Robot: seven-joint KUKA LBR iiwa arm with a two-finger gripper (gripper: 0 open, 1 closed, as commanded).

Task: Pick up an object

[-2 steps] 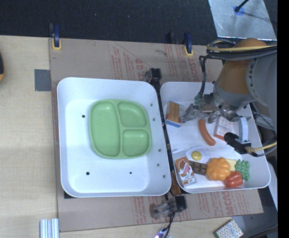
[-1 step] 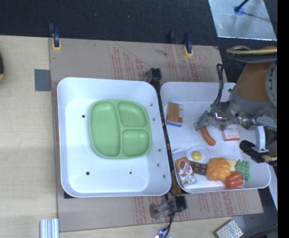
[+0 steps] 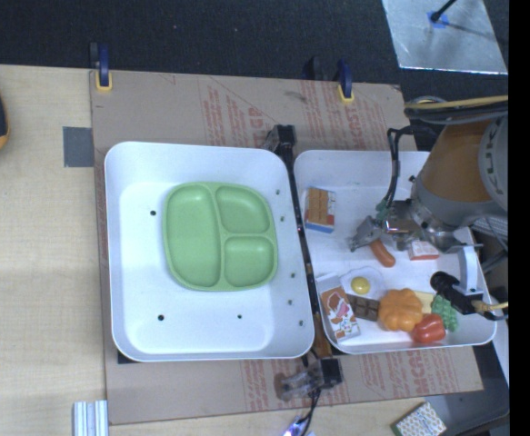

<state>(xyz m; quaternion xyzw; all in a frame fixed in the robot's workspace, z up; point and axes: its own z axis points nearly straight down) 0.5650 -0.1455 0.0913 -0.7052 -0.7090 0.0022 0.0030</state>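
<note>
Lying diagonally beneath the tool [image 3: 371,235]: sausage [image 3: 384,255].

One fixed camera stood above the bench [image 3: 37,243] and looked down at a slant. It took in both white bins, the left bin [image 3: 128,316] and the right bin [image 3: 337,166], complete. The arm [image 3: 460,175] entered from the right edge.

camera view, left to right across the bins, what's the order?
Left bin → green divided plate → small orange-and-white box → pincer by the hot dog → red pepper. The items crowded at the right bin's near edge overlap too much to order.
</note>
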